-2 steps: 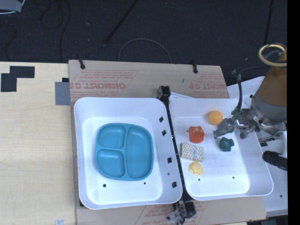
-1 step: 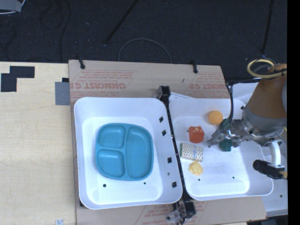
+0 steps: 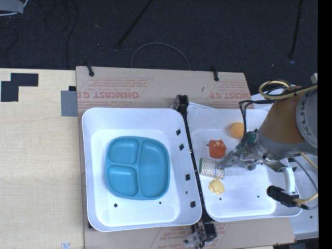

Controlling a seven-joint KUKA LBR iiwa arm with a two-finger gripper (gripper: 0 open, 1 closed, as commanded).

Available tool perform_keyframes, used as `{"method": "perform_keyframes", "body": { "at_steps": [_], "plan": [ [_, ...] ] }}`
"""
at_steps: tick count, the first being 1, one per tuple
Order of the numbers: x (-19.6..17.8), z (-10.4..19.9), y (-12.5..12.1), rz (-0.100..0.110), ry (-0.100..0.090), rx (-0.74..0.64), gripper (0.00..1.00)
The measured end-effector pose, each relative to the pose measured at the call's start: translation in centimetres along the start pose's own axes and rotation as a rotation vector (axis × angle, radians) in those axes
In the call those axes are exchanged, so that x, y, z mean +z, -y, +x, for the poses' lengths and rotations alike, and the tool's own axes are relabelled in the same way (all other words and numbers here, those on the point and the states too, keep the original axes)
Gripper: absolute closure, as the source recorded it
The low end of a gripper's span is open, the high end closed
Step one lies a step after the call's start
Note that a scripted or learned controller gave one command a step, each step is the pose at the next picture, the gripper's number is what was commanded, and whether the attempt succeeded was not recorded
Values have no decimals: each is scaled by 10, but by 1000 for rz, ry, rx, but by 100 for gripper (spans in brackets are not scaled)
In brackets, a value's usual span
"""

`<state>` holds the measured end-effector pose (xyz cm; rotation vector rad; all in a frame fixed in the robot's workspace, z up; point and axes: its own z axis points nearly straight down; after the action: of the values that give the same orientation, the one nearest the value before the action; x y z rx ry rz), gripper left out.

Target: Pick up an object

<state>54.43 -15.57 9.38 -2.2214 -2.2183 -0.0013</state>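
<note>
We judge pick not done: nothing lifted, all objects resting in bins. Left bin point(image 3: 93, 139): blue divided plate point(image 3: 138, 167). Right bin point(image 3: 249, 206): patterned packet point(image 3: 211, 168), yellow lump point(image 3: 217, 187), red block point(image 3: 217, 149), orange ball point(image 3: 237, 129). Gripper point(image 3: 228, 161) low beside packet; we cannot tell its state.
</note>
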Motion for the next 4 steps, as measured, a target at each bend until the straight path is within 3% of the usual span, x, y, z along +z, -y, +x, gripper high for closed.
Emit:
{"method": "perform_keyframes", "body": {
  "at_steps": [1,2,4],
  "plan": [
    [2,0,-2,-1,-3,2,0],
    [-8,-1,-2,-4,0,6,100],
    [-95,-10,-1,-2,2,-4,100]
  ]
}}
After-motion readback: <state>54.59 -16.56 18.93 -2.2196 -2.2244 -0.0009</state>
